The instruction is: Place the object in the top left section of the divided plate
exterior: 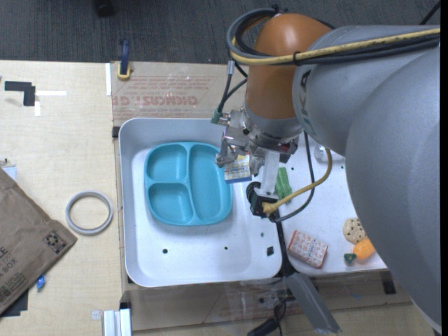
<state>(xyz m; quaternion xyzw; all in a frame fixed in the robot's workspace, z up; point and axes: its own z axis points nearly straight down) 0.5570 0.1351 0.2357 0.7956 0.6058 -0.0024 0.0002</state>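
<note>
Here, jaws [236,161] beside divided plate [187,184].

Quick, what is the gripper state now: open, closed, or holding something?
Gripper: cannot be told; it hangs at the right edge of the divided plate.

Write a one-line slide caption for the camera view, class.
Gripper hovers at the right edge of the blue divided plate in the left white bin, with small food items in the right bin.

I see a light wooden bench [63,142], two shallow white bins [189,261] side by side on it, a grey tape ring [89,211] left of them, a brown cardboard box [24,240] at the left edge, printed cardboard [168,93] behind the bins.
</note>
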